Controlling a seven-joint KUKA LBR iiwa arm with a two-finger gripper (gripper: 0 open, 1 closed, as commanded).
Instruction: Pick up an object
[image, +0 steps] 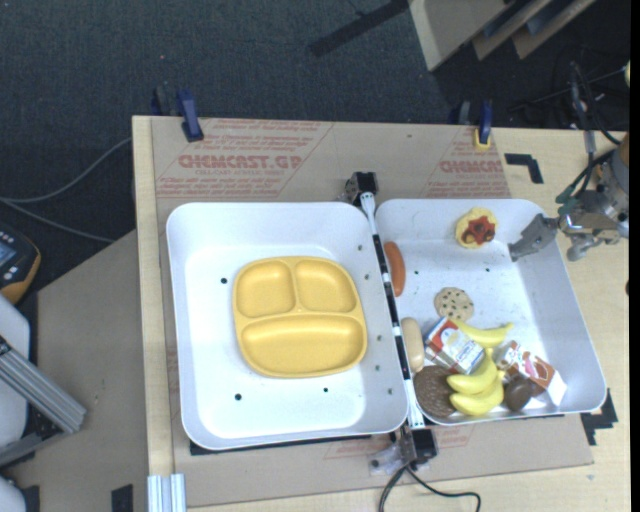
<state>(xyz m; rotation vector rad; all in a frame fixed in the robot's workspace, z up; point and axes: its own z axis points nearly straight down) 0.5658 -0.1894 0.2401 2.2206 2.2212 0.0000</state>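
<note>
The end effector (552, 240) hovers at the right bin's (560, 300) far edge, fingers spread, holding nothing. I'd go for the lone cookie (453, 301); it sits clear of the banana (478, 385) heap.

The protective film covering the desk (300, 160) carries red printed lettering in repeating rows. At the upper left, above the left bin, the largest line reads "CHEMCAST GP". The same word "CHEMCAST" recurs at the upper right, above the right bin. Smaller red lines above and below these headings are too fine to read. Packaging on the small snack packets (455, 350) is illegible.
</note>
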